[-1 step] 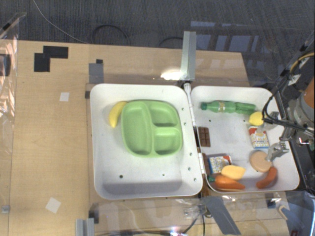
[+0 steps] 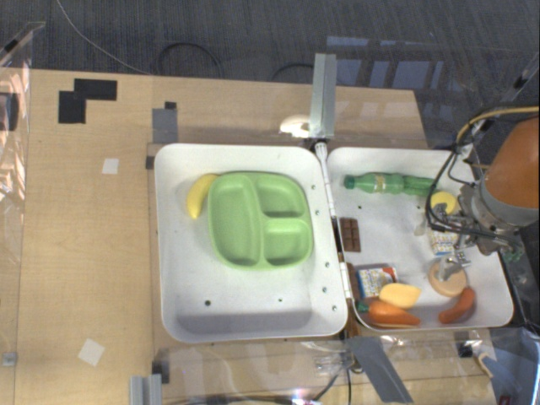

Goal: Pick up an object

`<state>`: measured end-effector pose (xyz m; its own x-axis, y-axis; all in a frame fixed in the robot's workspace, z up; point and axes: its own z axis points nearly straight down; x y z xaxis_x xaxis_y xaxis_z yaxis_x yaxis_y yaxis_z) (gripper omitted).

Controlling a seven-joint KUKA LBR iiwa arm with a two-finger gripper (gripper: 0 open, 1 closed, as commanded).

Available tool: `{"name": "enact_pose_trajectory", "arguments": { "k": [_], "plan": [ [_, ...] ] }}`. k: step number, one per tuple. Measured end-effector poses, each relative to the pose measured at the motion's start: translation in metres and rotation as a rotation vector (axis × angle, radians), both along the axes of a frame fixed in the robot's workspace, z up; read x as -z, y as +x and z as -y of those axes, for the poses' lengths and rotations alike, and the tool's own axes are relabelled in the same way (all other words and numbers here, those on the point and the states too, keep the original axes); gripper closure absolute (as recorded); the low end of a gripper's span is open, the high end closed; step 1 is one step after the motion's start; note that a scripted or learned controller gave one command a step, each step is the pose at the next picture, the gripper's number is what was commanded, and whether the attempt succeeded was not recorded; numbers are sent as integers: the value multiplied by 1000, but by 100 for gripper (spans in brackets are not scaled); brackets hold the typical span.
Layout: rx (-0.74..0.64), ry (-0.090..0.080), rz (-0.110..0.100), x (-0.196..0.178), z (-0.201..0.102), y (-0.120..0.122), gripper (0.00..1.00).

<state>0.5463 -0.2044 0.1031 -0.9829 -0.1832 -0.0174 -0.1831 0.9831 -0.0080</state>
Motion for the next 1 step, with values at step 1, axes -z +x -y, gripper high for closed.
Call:
{"name": "enact_pose_trajectory", "arguments": {
  "k": [1],
  "plan": [
    [-267,-10,9,6,-9,-36,0]
  ]
}}
